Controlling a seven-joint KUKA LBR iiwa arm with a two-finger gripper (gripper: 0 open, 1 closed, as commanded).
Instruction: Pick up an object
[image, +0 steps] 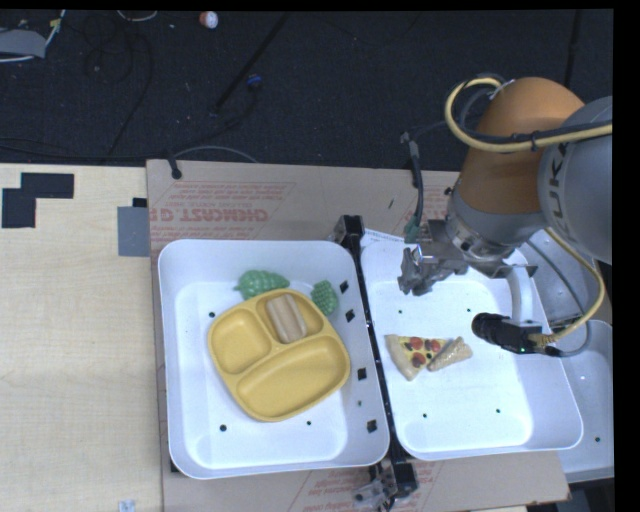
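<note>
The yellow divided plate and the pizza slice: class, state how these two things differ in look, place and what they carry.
The yellow divided plate lies in the left bin; the pizza slice lies in the right bin. The plate is much larger than the slice. The plate is plain yellow with three compartments, one holding a hot dog; the slice is a tan wedge with red toppings and carries nothing. Both lie flat, apart from the gripper.
</note>
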